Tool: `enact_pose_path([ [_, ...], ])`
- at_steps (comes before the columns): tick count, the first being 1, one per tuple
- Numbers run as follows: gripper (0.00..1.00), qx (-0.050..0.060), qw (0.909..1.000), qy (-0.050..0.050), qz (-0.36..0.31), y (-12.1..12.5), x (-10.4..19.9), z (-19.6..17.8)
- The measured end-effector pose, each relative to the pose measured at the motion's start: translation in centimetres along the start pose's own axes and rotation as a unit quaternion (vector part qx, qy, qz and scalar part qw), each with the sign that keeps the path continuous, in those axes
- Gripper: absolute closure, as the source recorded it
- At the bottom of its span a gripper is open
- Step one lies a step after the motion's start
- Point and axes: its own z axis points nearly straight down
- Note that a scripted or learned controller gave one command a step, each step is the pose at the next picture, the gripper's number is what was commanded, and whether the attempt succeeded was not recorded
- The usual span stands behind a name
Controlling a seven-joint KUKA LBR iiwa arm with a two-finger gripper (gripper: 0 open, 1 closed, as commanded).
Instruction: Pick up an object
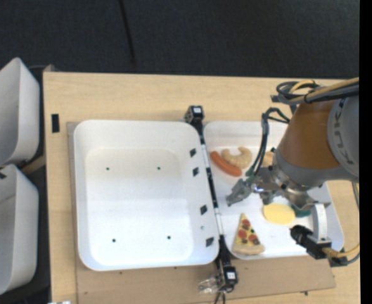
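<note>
My gripper hangs low over the middle of the right bin, reaching in from the right under the orange-banded wrist. Just above it and to the left lies a red sausage, touching a beige croissant-shaped piece. Below the gripper, a pizza slice lies near the bin's front wall. A yellow round piece lies to the gripper's lower right, partly under the arm, with a small teal item beside it. I see nothing held at the gripper's tip.
The left bin stands beside the right one, parted from it by a shared wall with black clips. Cables loop off the arm above the right bin. White containers stand at the far left off the bench.
</note>
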Motion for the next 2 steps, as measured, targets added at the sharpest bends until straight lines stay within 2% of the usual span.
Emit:
enact_pose_path([
  [2,0.00,0.000,1.0000,0.000,0.000,0.00,0.00,0.00],
])
